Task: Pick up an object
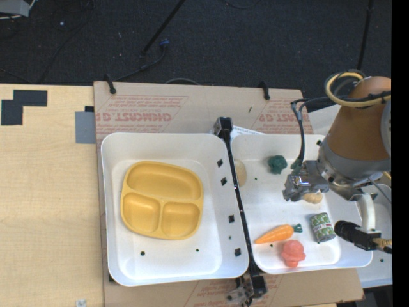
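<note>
The right bin (265, 146) holds a dark green lump (277, 164), an orange carrot with a green top (276, 234), a pink-red lump (293, 252), a small green can (322, 227) and a tan piece (313, 197). A pale beige thing (239, 171) lies against the divider. My gripper (295, 189) hangs low over the right bin's middle right, just left of the tan piece and below the green lump. Nothing is visibly held in it.
In the left bin (115, 235) lies a yellow divided plate (162, 199). A black divider rail (231, 197) runs between the bins. The arm's grey and orange body (358, 130) covers the right bin's far right corner.
</note>
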### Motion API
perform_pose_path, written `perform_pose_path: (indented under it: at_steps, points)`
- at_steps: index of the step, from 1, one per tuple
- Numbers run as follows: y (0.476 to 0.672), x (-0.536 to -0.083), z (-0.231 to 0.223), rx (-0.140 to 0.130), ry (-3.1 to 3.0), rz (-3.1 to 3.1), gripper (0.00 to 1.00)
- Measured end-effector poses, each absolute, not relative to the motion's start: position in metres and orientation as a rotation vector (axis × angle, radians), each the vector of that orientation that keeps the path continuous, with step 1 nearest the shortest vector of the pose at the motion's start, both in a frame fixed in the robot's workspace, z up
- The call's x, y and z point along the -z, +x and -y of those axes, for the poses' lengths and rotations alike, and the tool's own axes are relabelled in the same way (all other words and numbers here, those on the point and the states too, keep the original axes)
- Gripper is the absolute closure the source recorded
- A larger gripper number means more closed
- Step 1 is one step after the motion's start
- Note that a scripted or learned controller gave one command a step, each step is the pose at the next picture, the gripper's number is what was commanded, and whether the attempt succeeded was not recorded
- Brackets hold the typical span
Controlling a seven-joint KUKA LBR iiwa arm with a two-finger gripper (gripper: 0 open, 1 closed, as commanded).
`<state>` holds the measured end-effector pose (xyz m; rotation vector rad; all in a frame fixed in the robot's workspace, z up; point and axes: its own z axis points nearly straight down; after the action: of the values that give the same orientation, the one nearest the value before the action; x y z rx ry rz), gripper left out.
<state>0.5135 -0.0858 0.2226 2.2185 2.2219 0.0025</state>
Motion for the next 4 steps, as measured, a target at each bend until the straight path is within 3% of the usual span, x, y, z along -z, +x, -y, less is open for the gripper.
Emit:
perform_pose_path:
  at_steps: [1,3,4]
  points:
    - [0.512,-0.265,0.084,-0.001,2.22,-2.222,1.0]
    - [0.534,-0.267,-0.01,0.003,2.219,-2.229,1.0]
    - [0.535,-0.254,-0.057,0.007,2.221,-2.231,1.0]
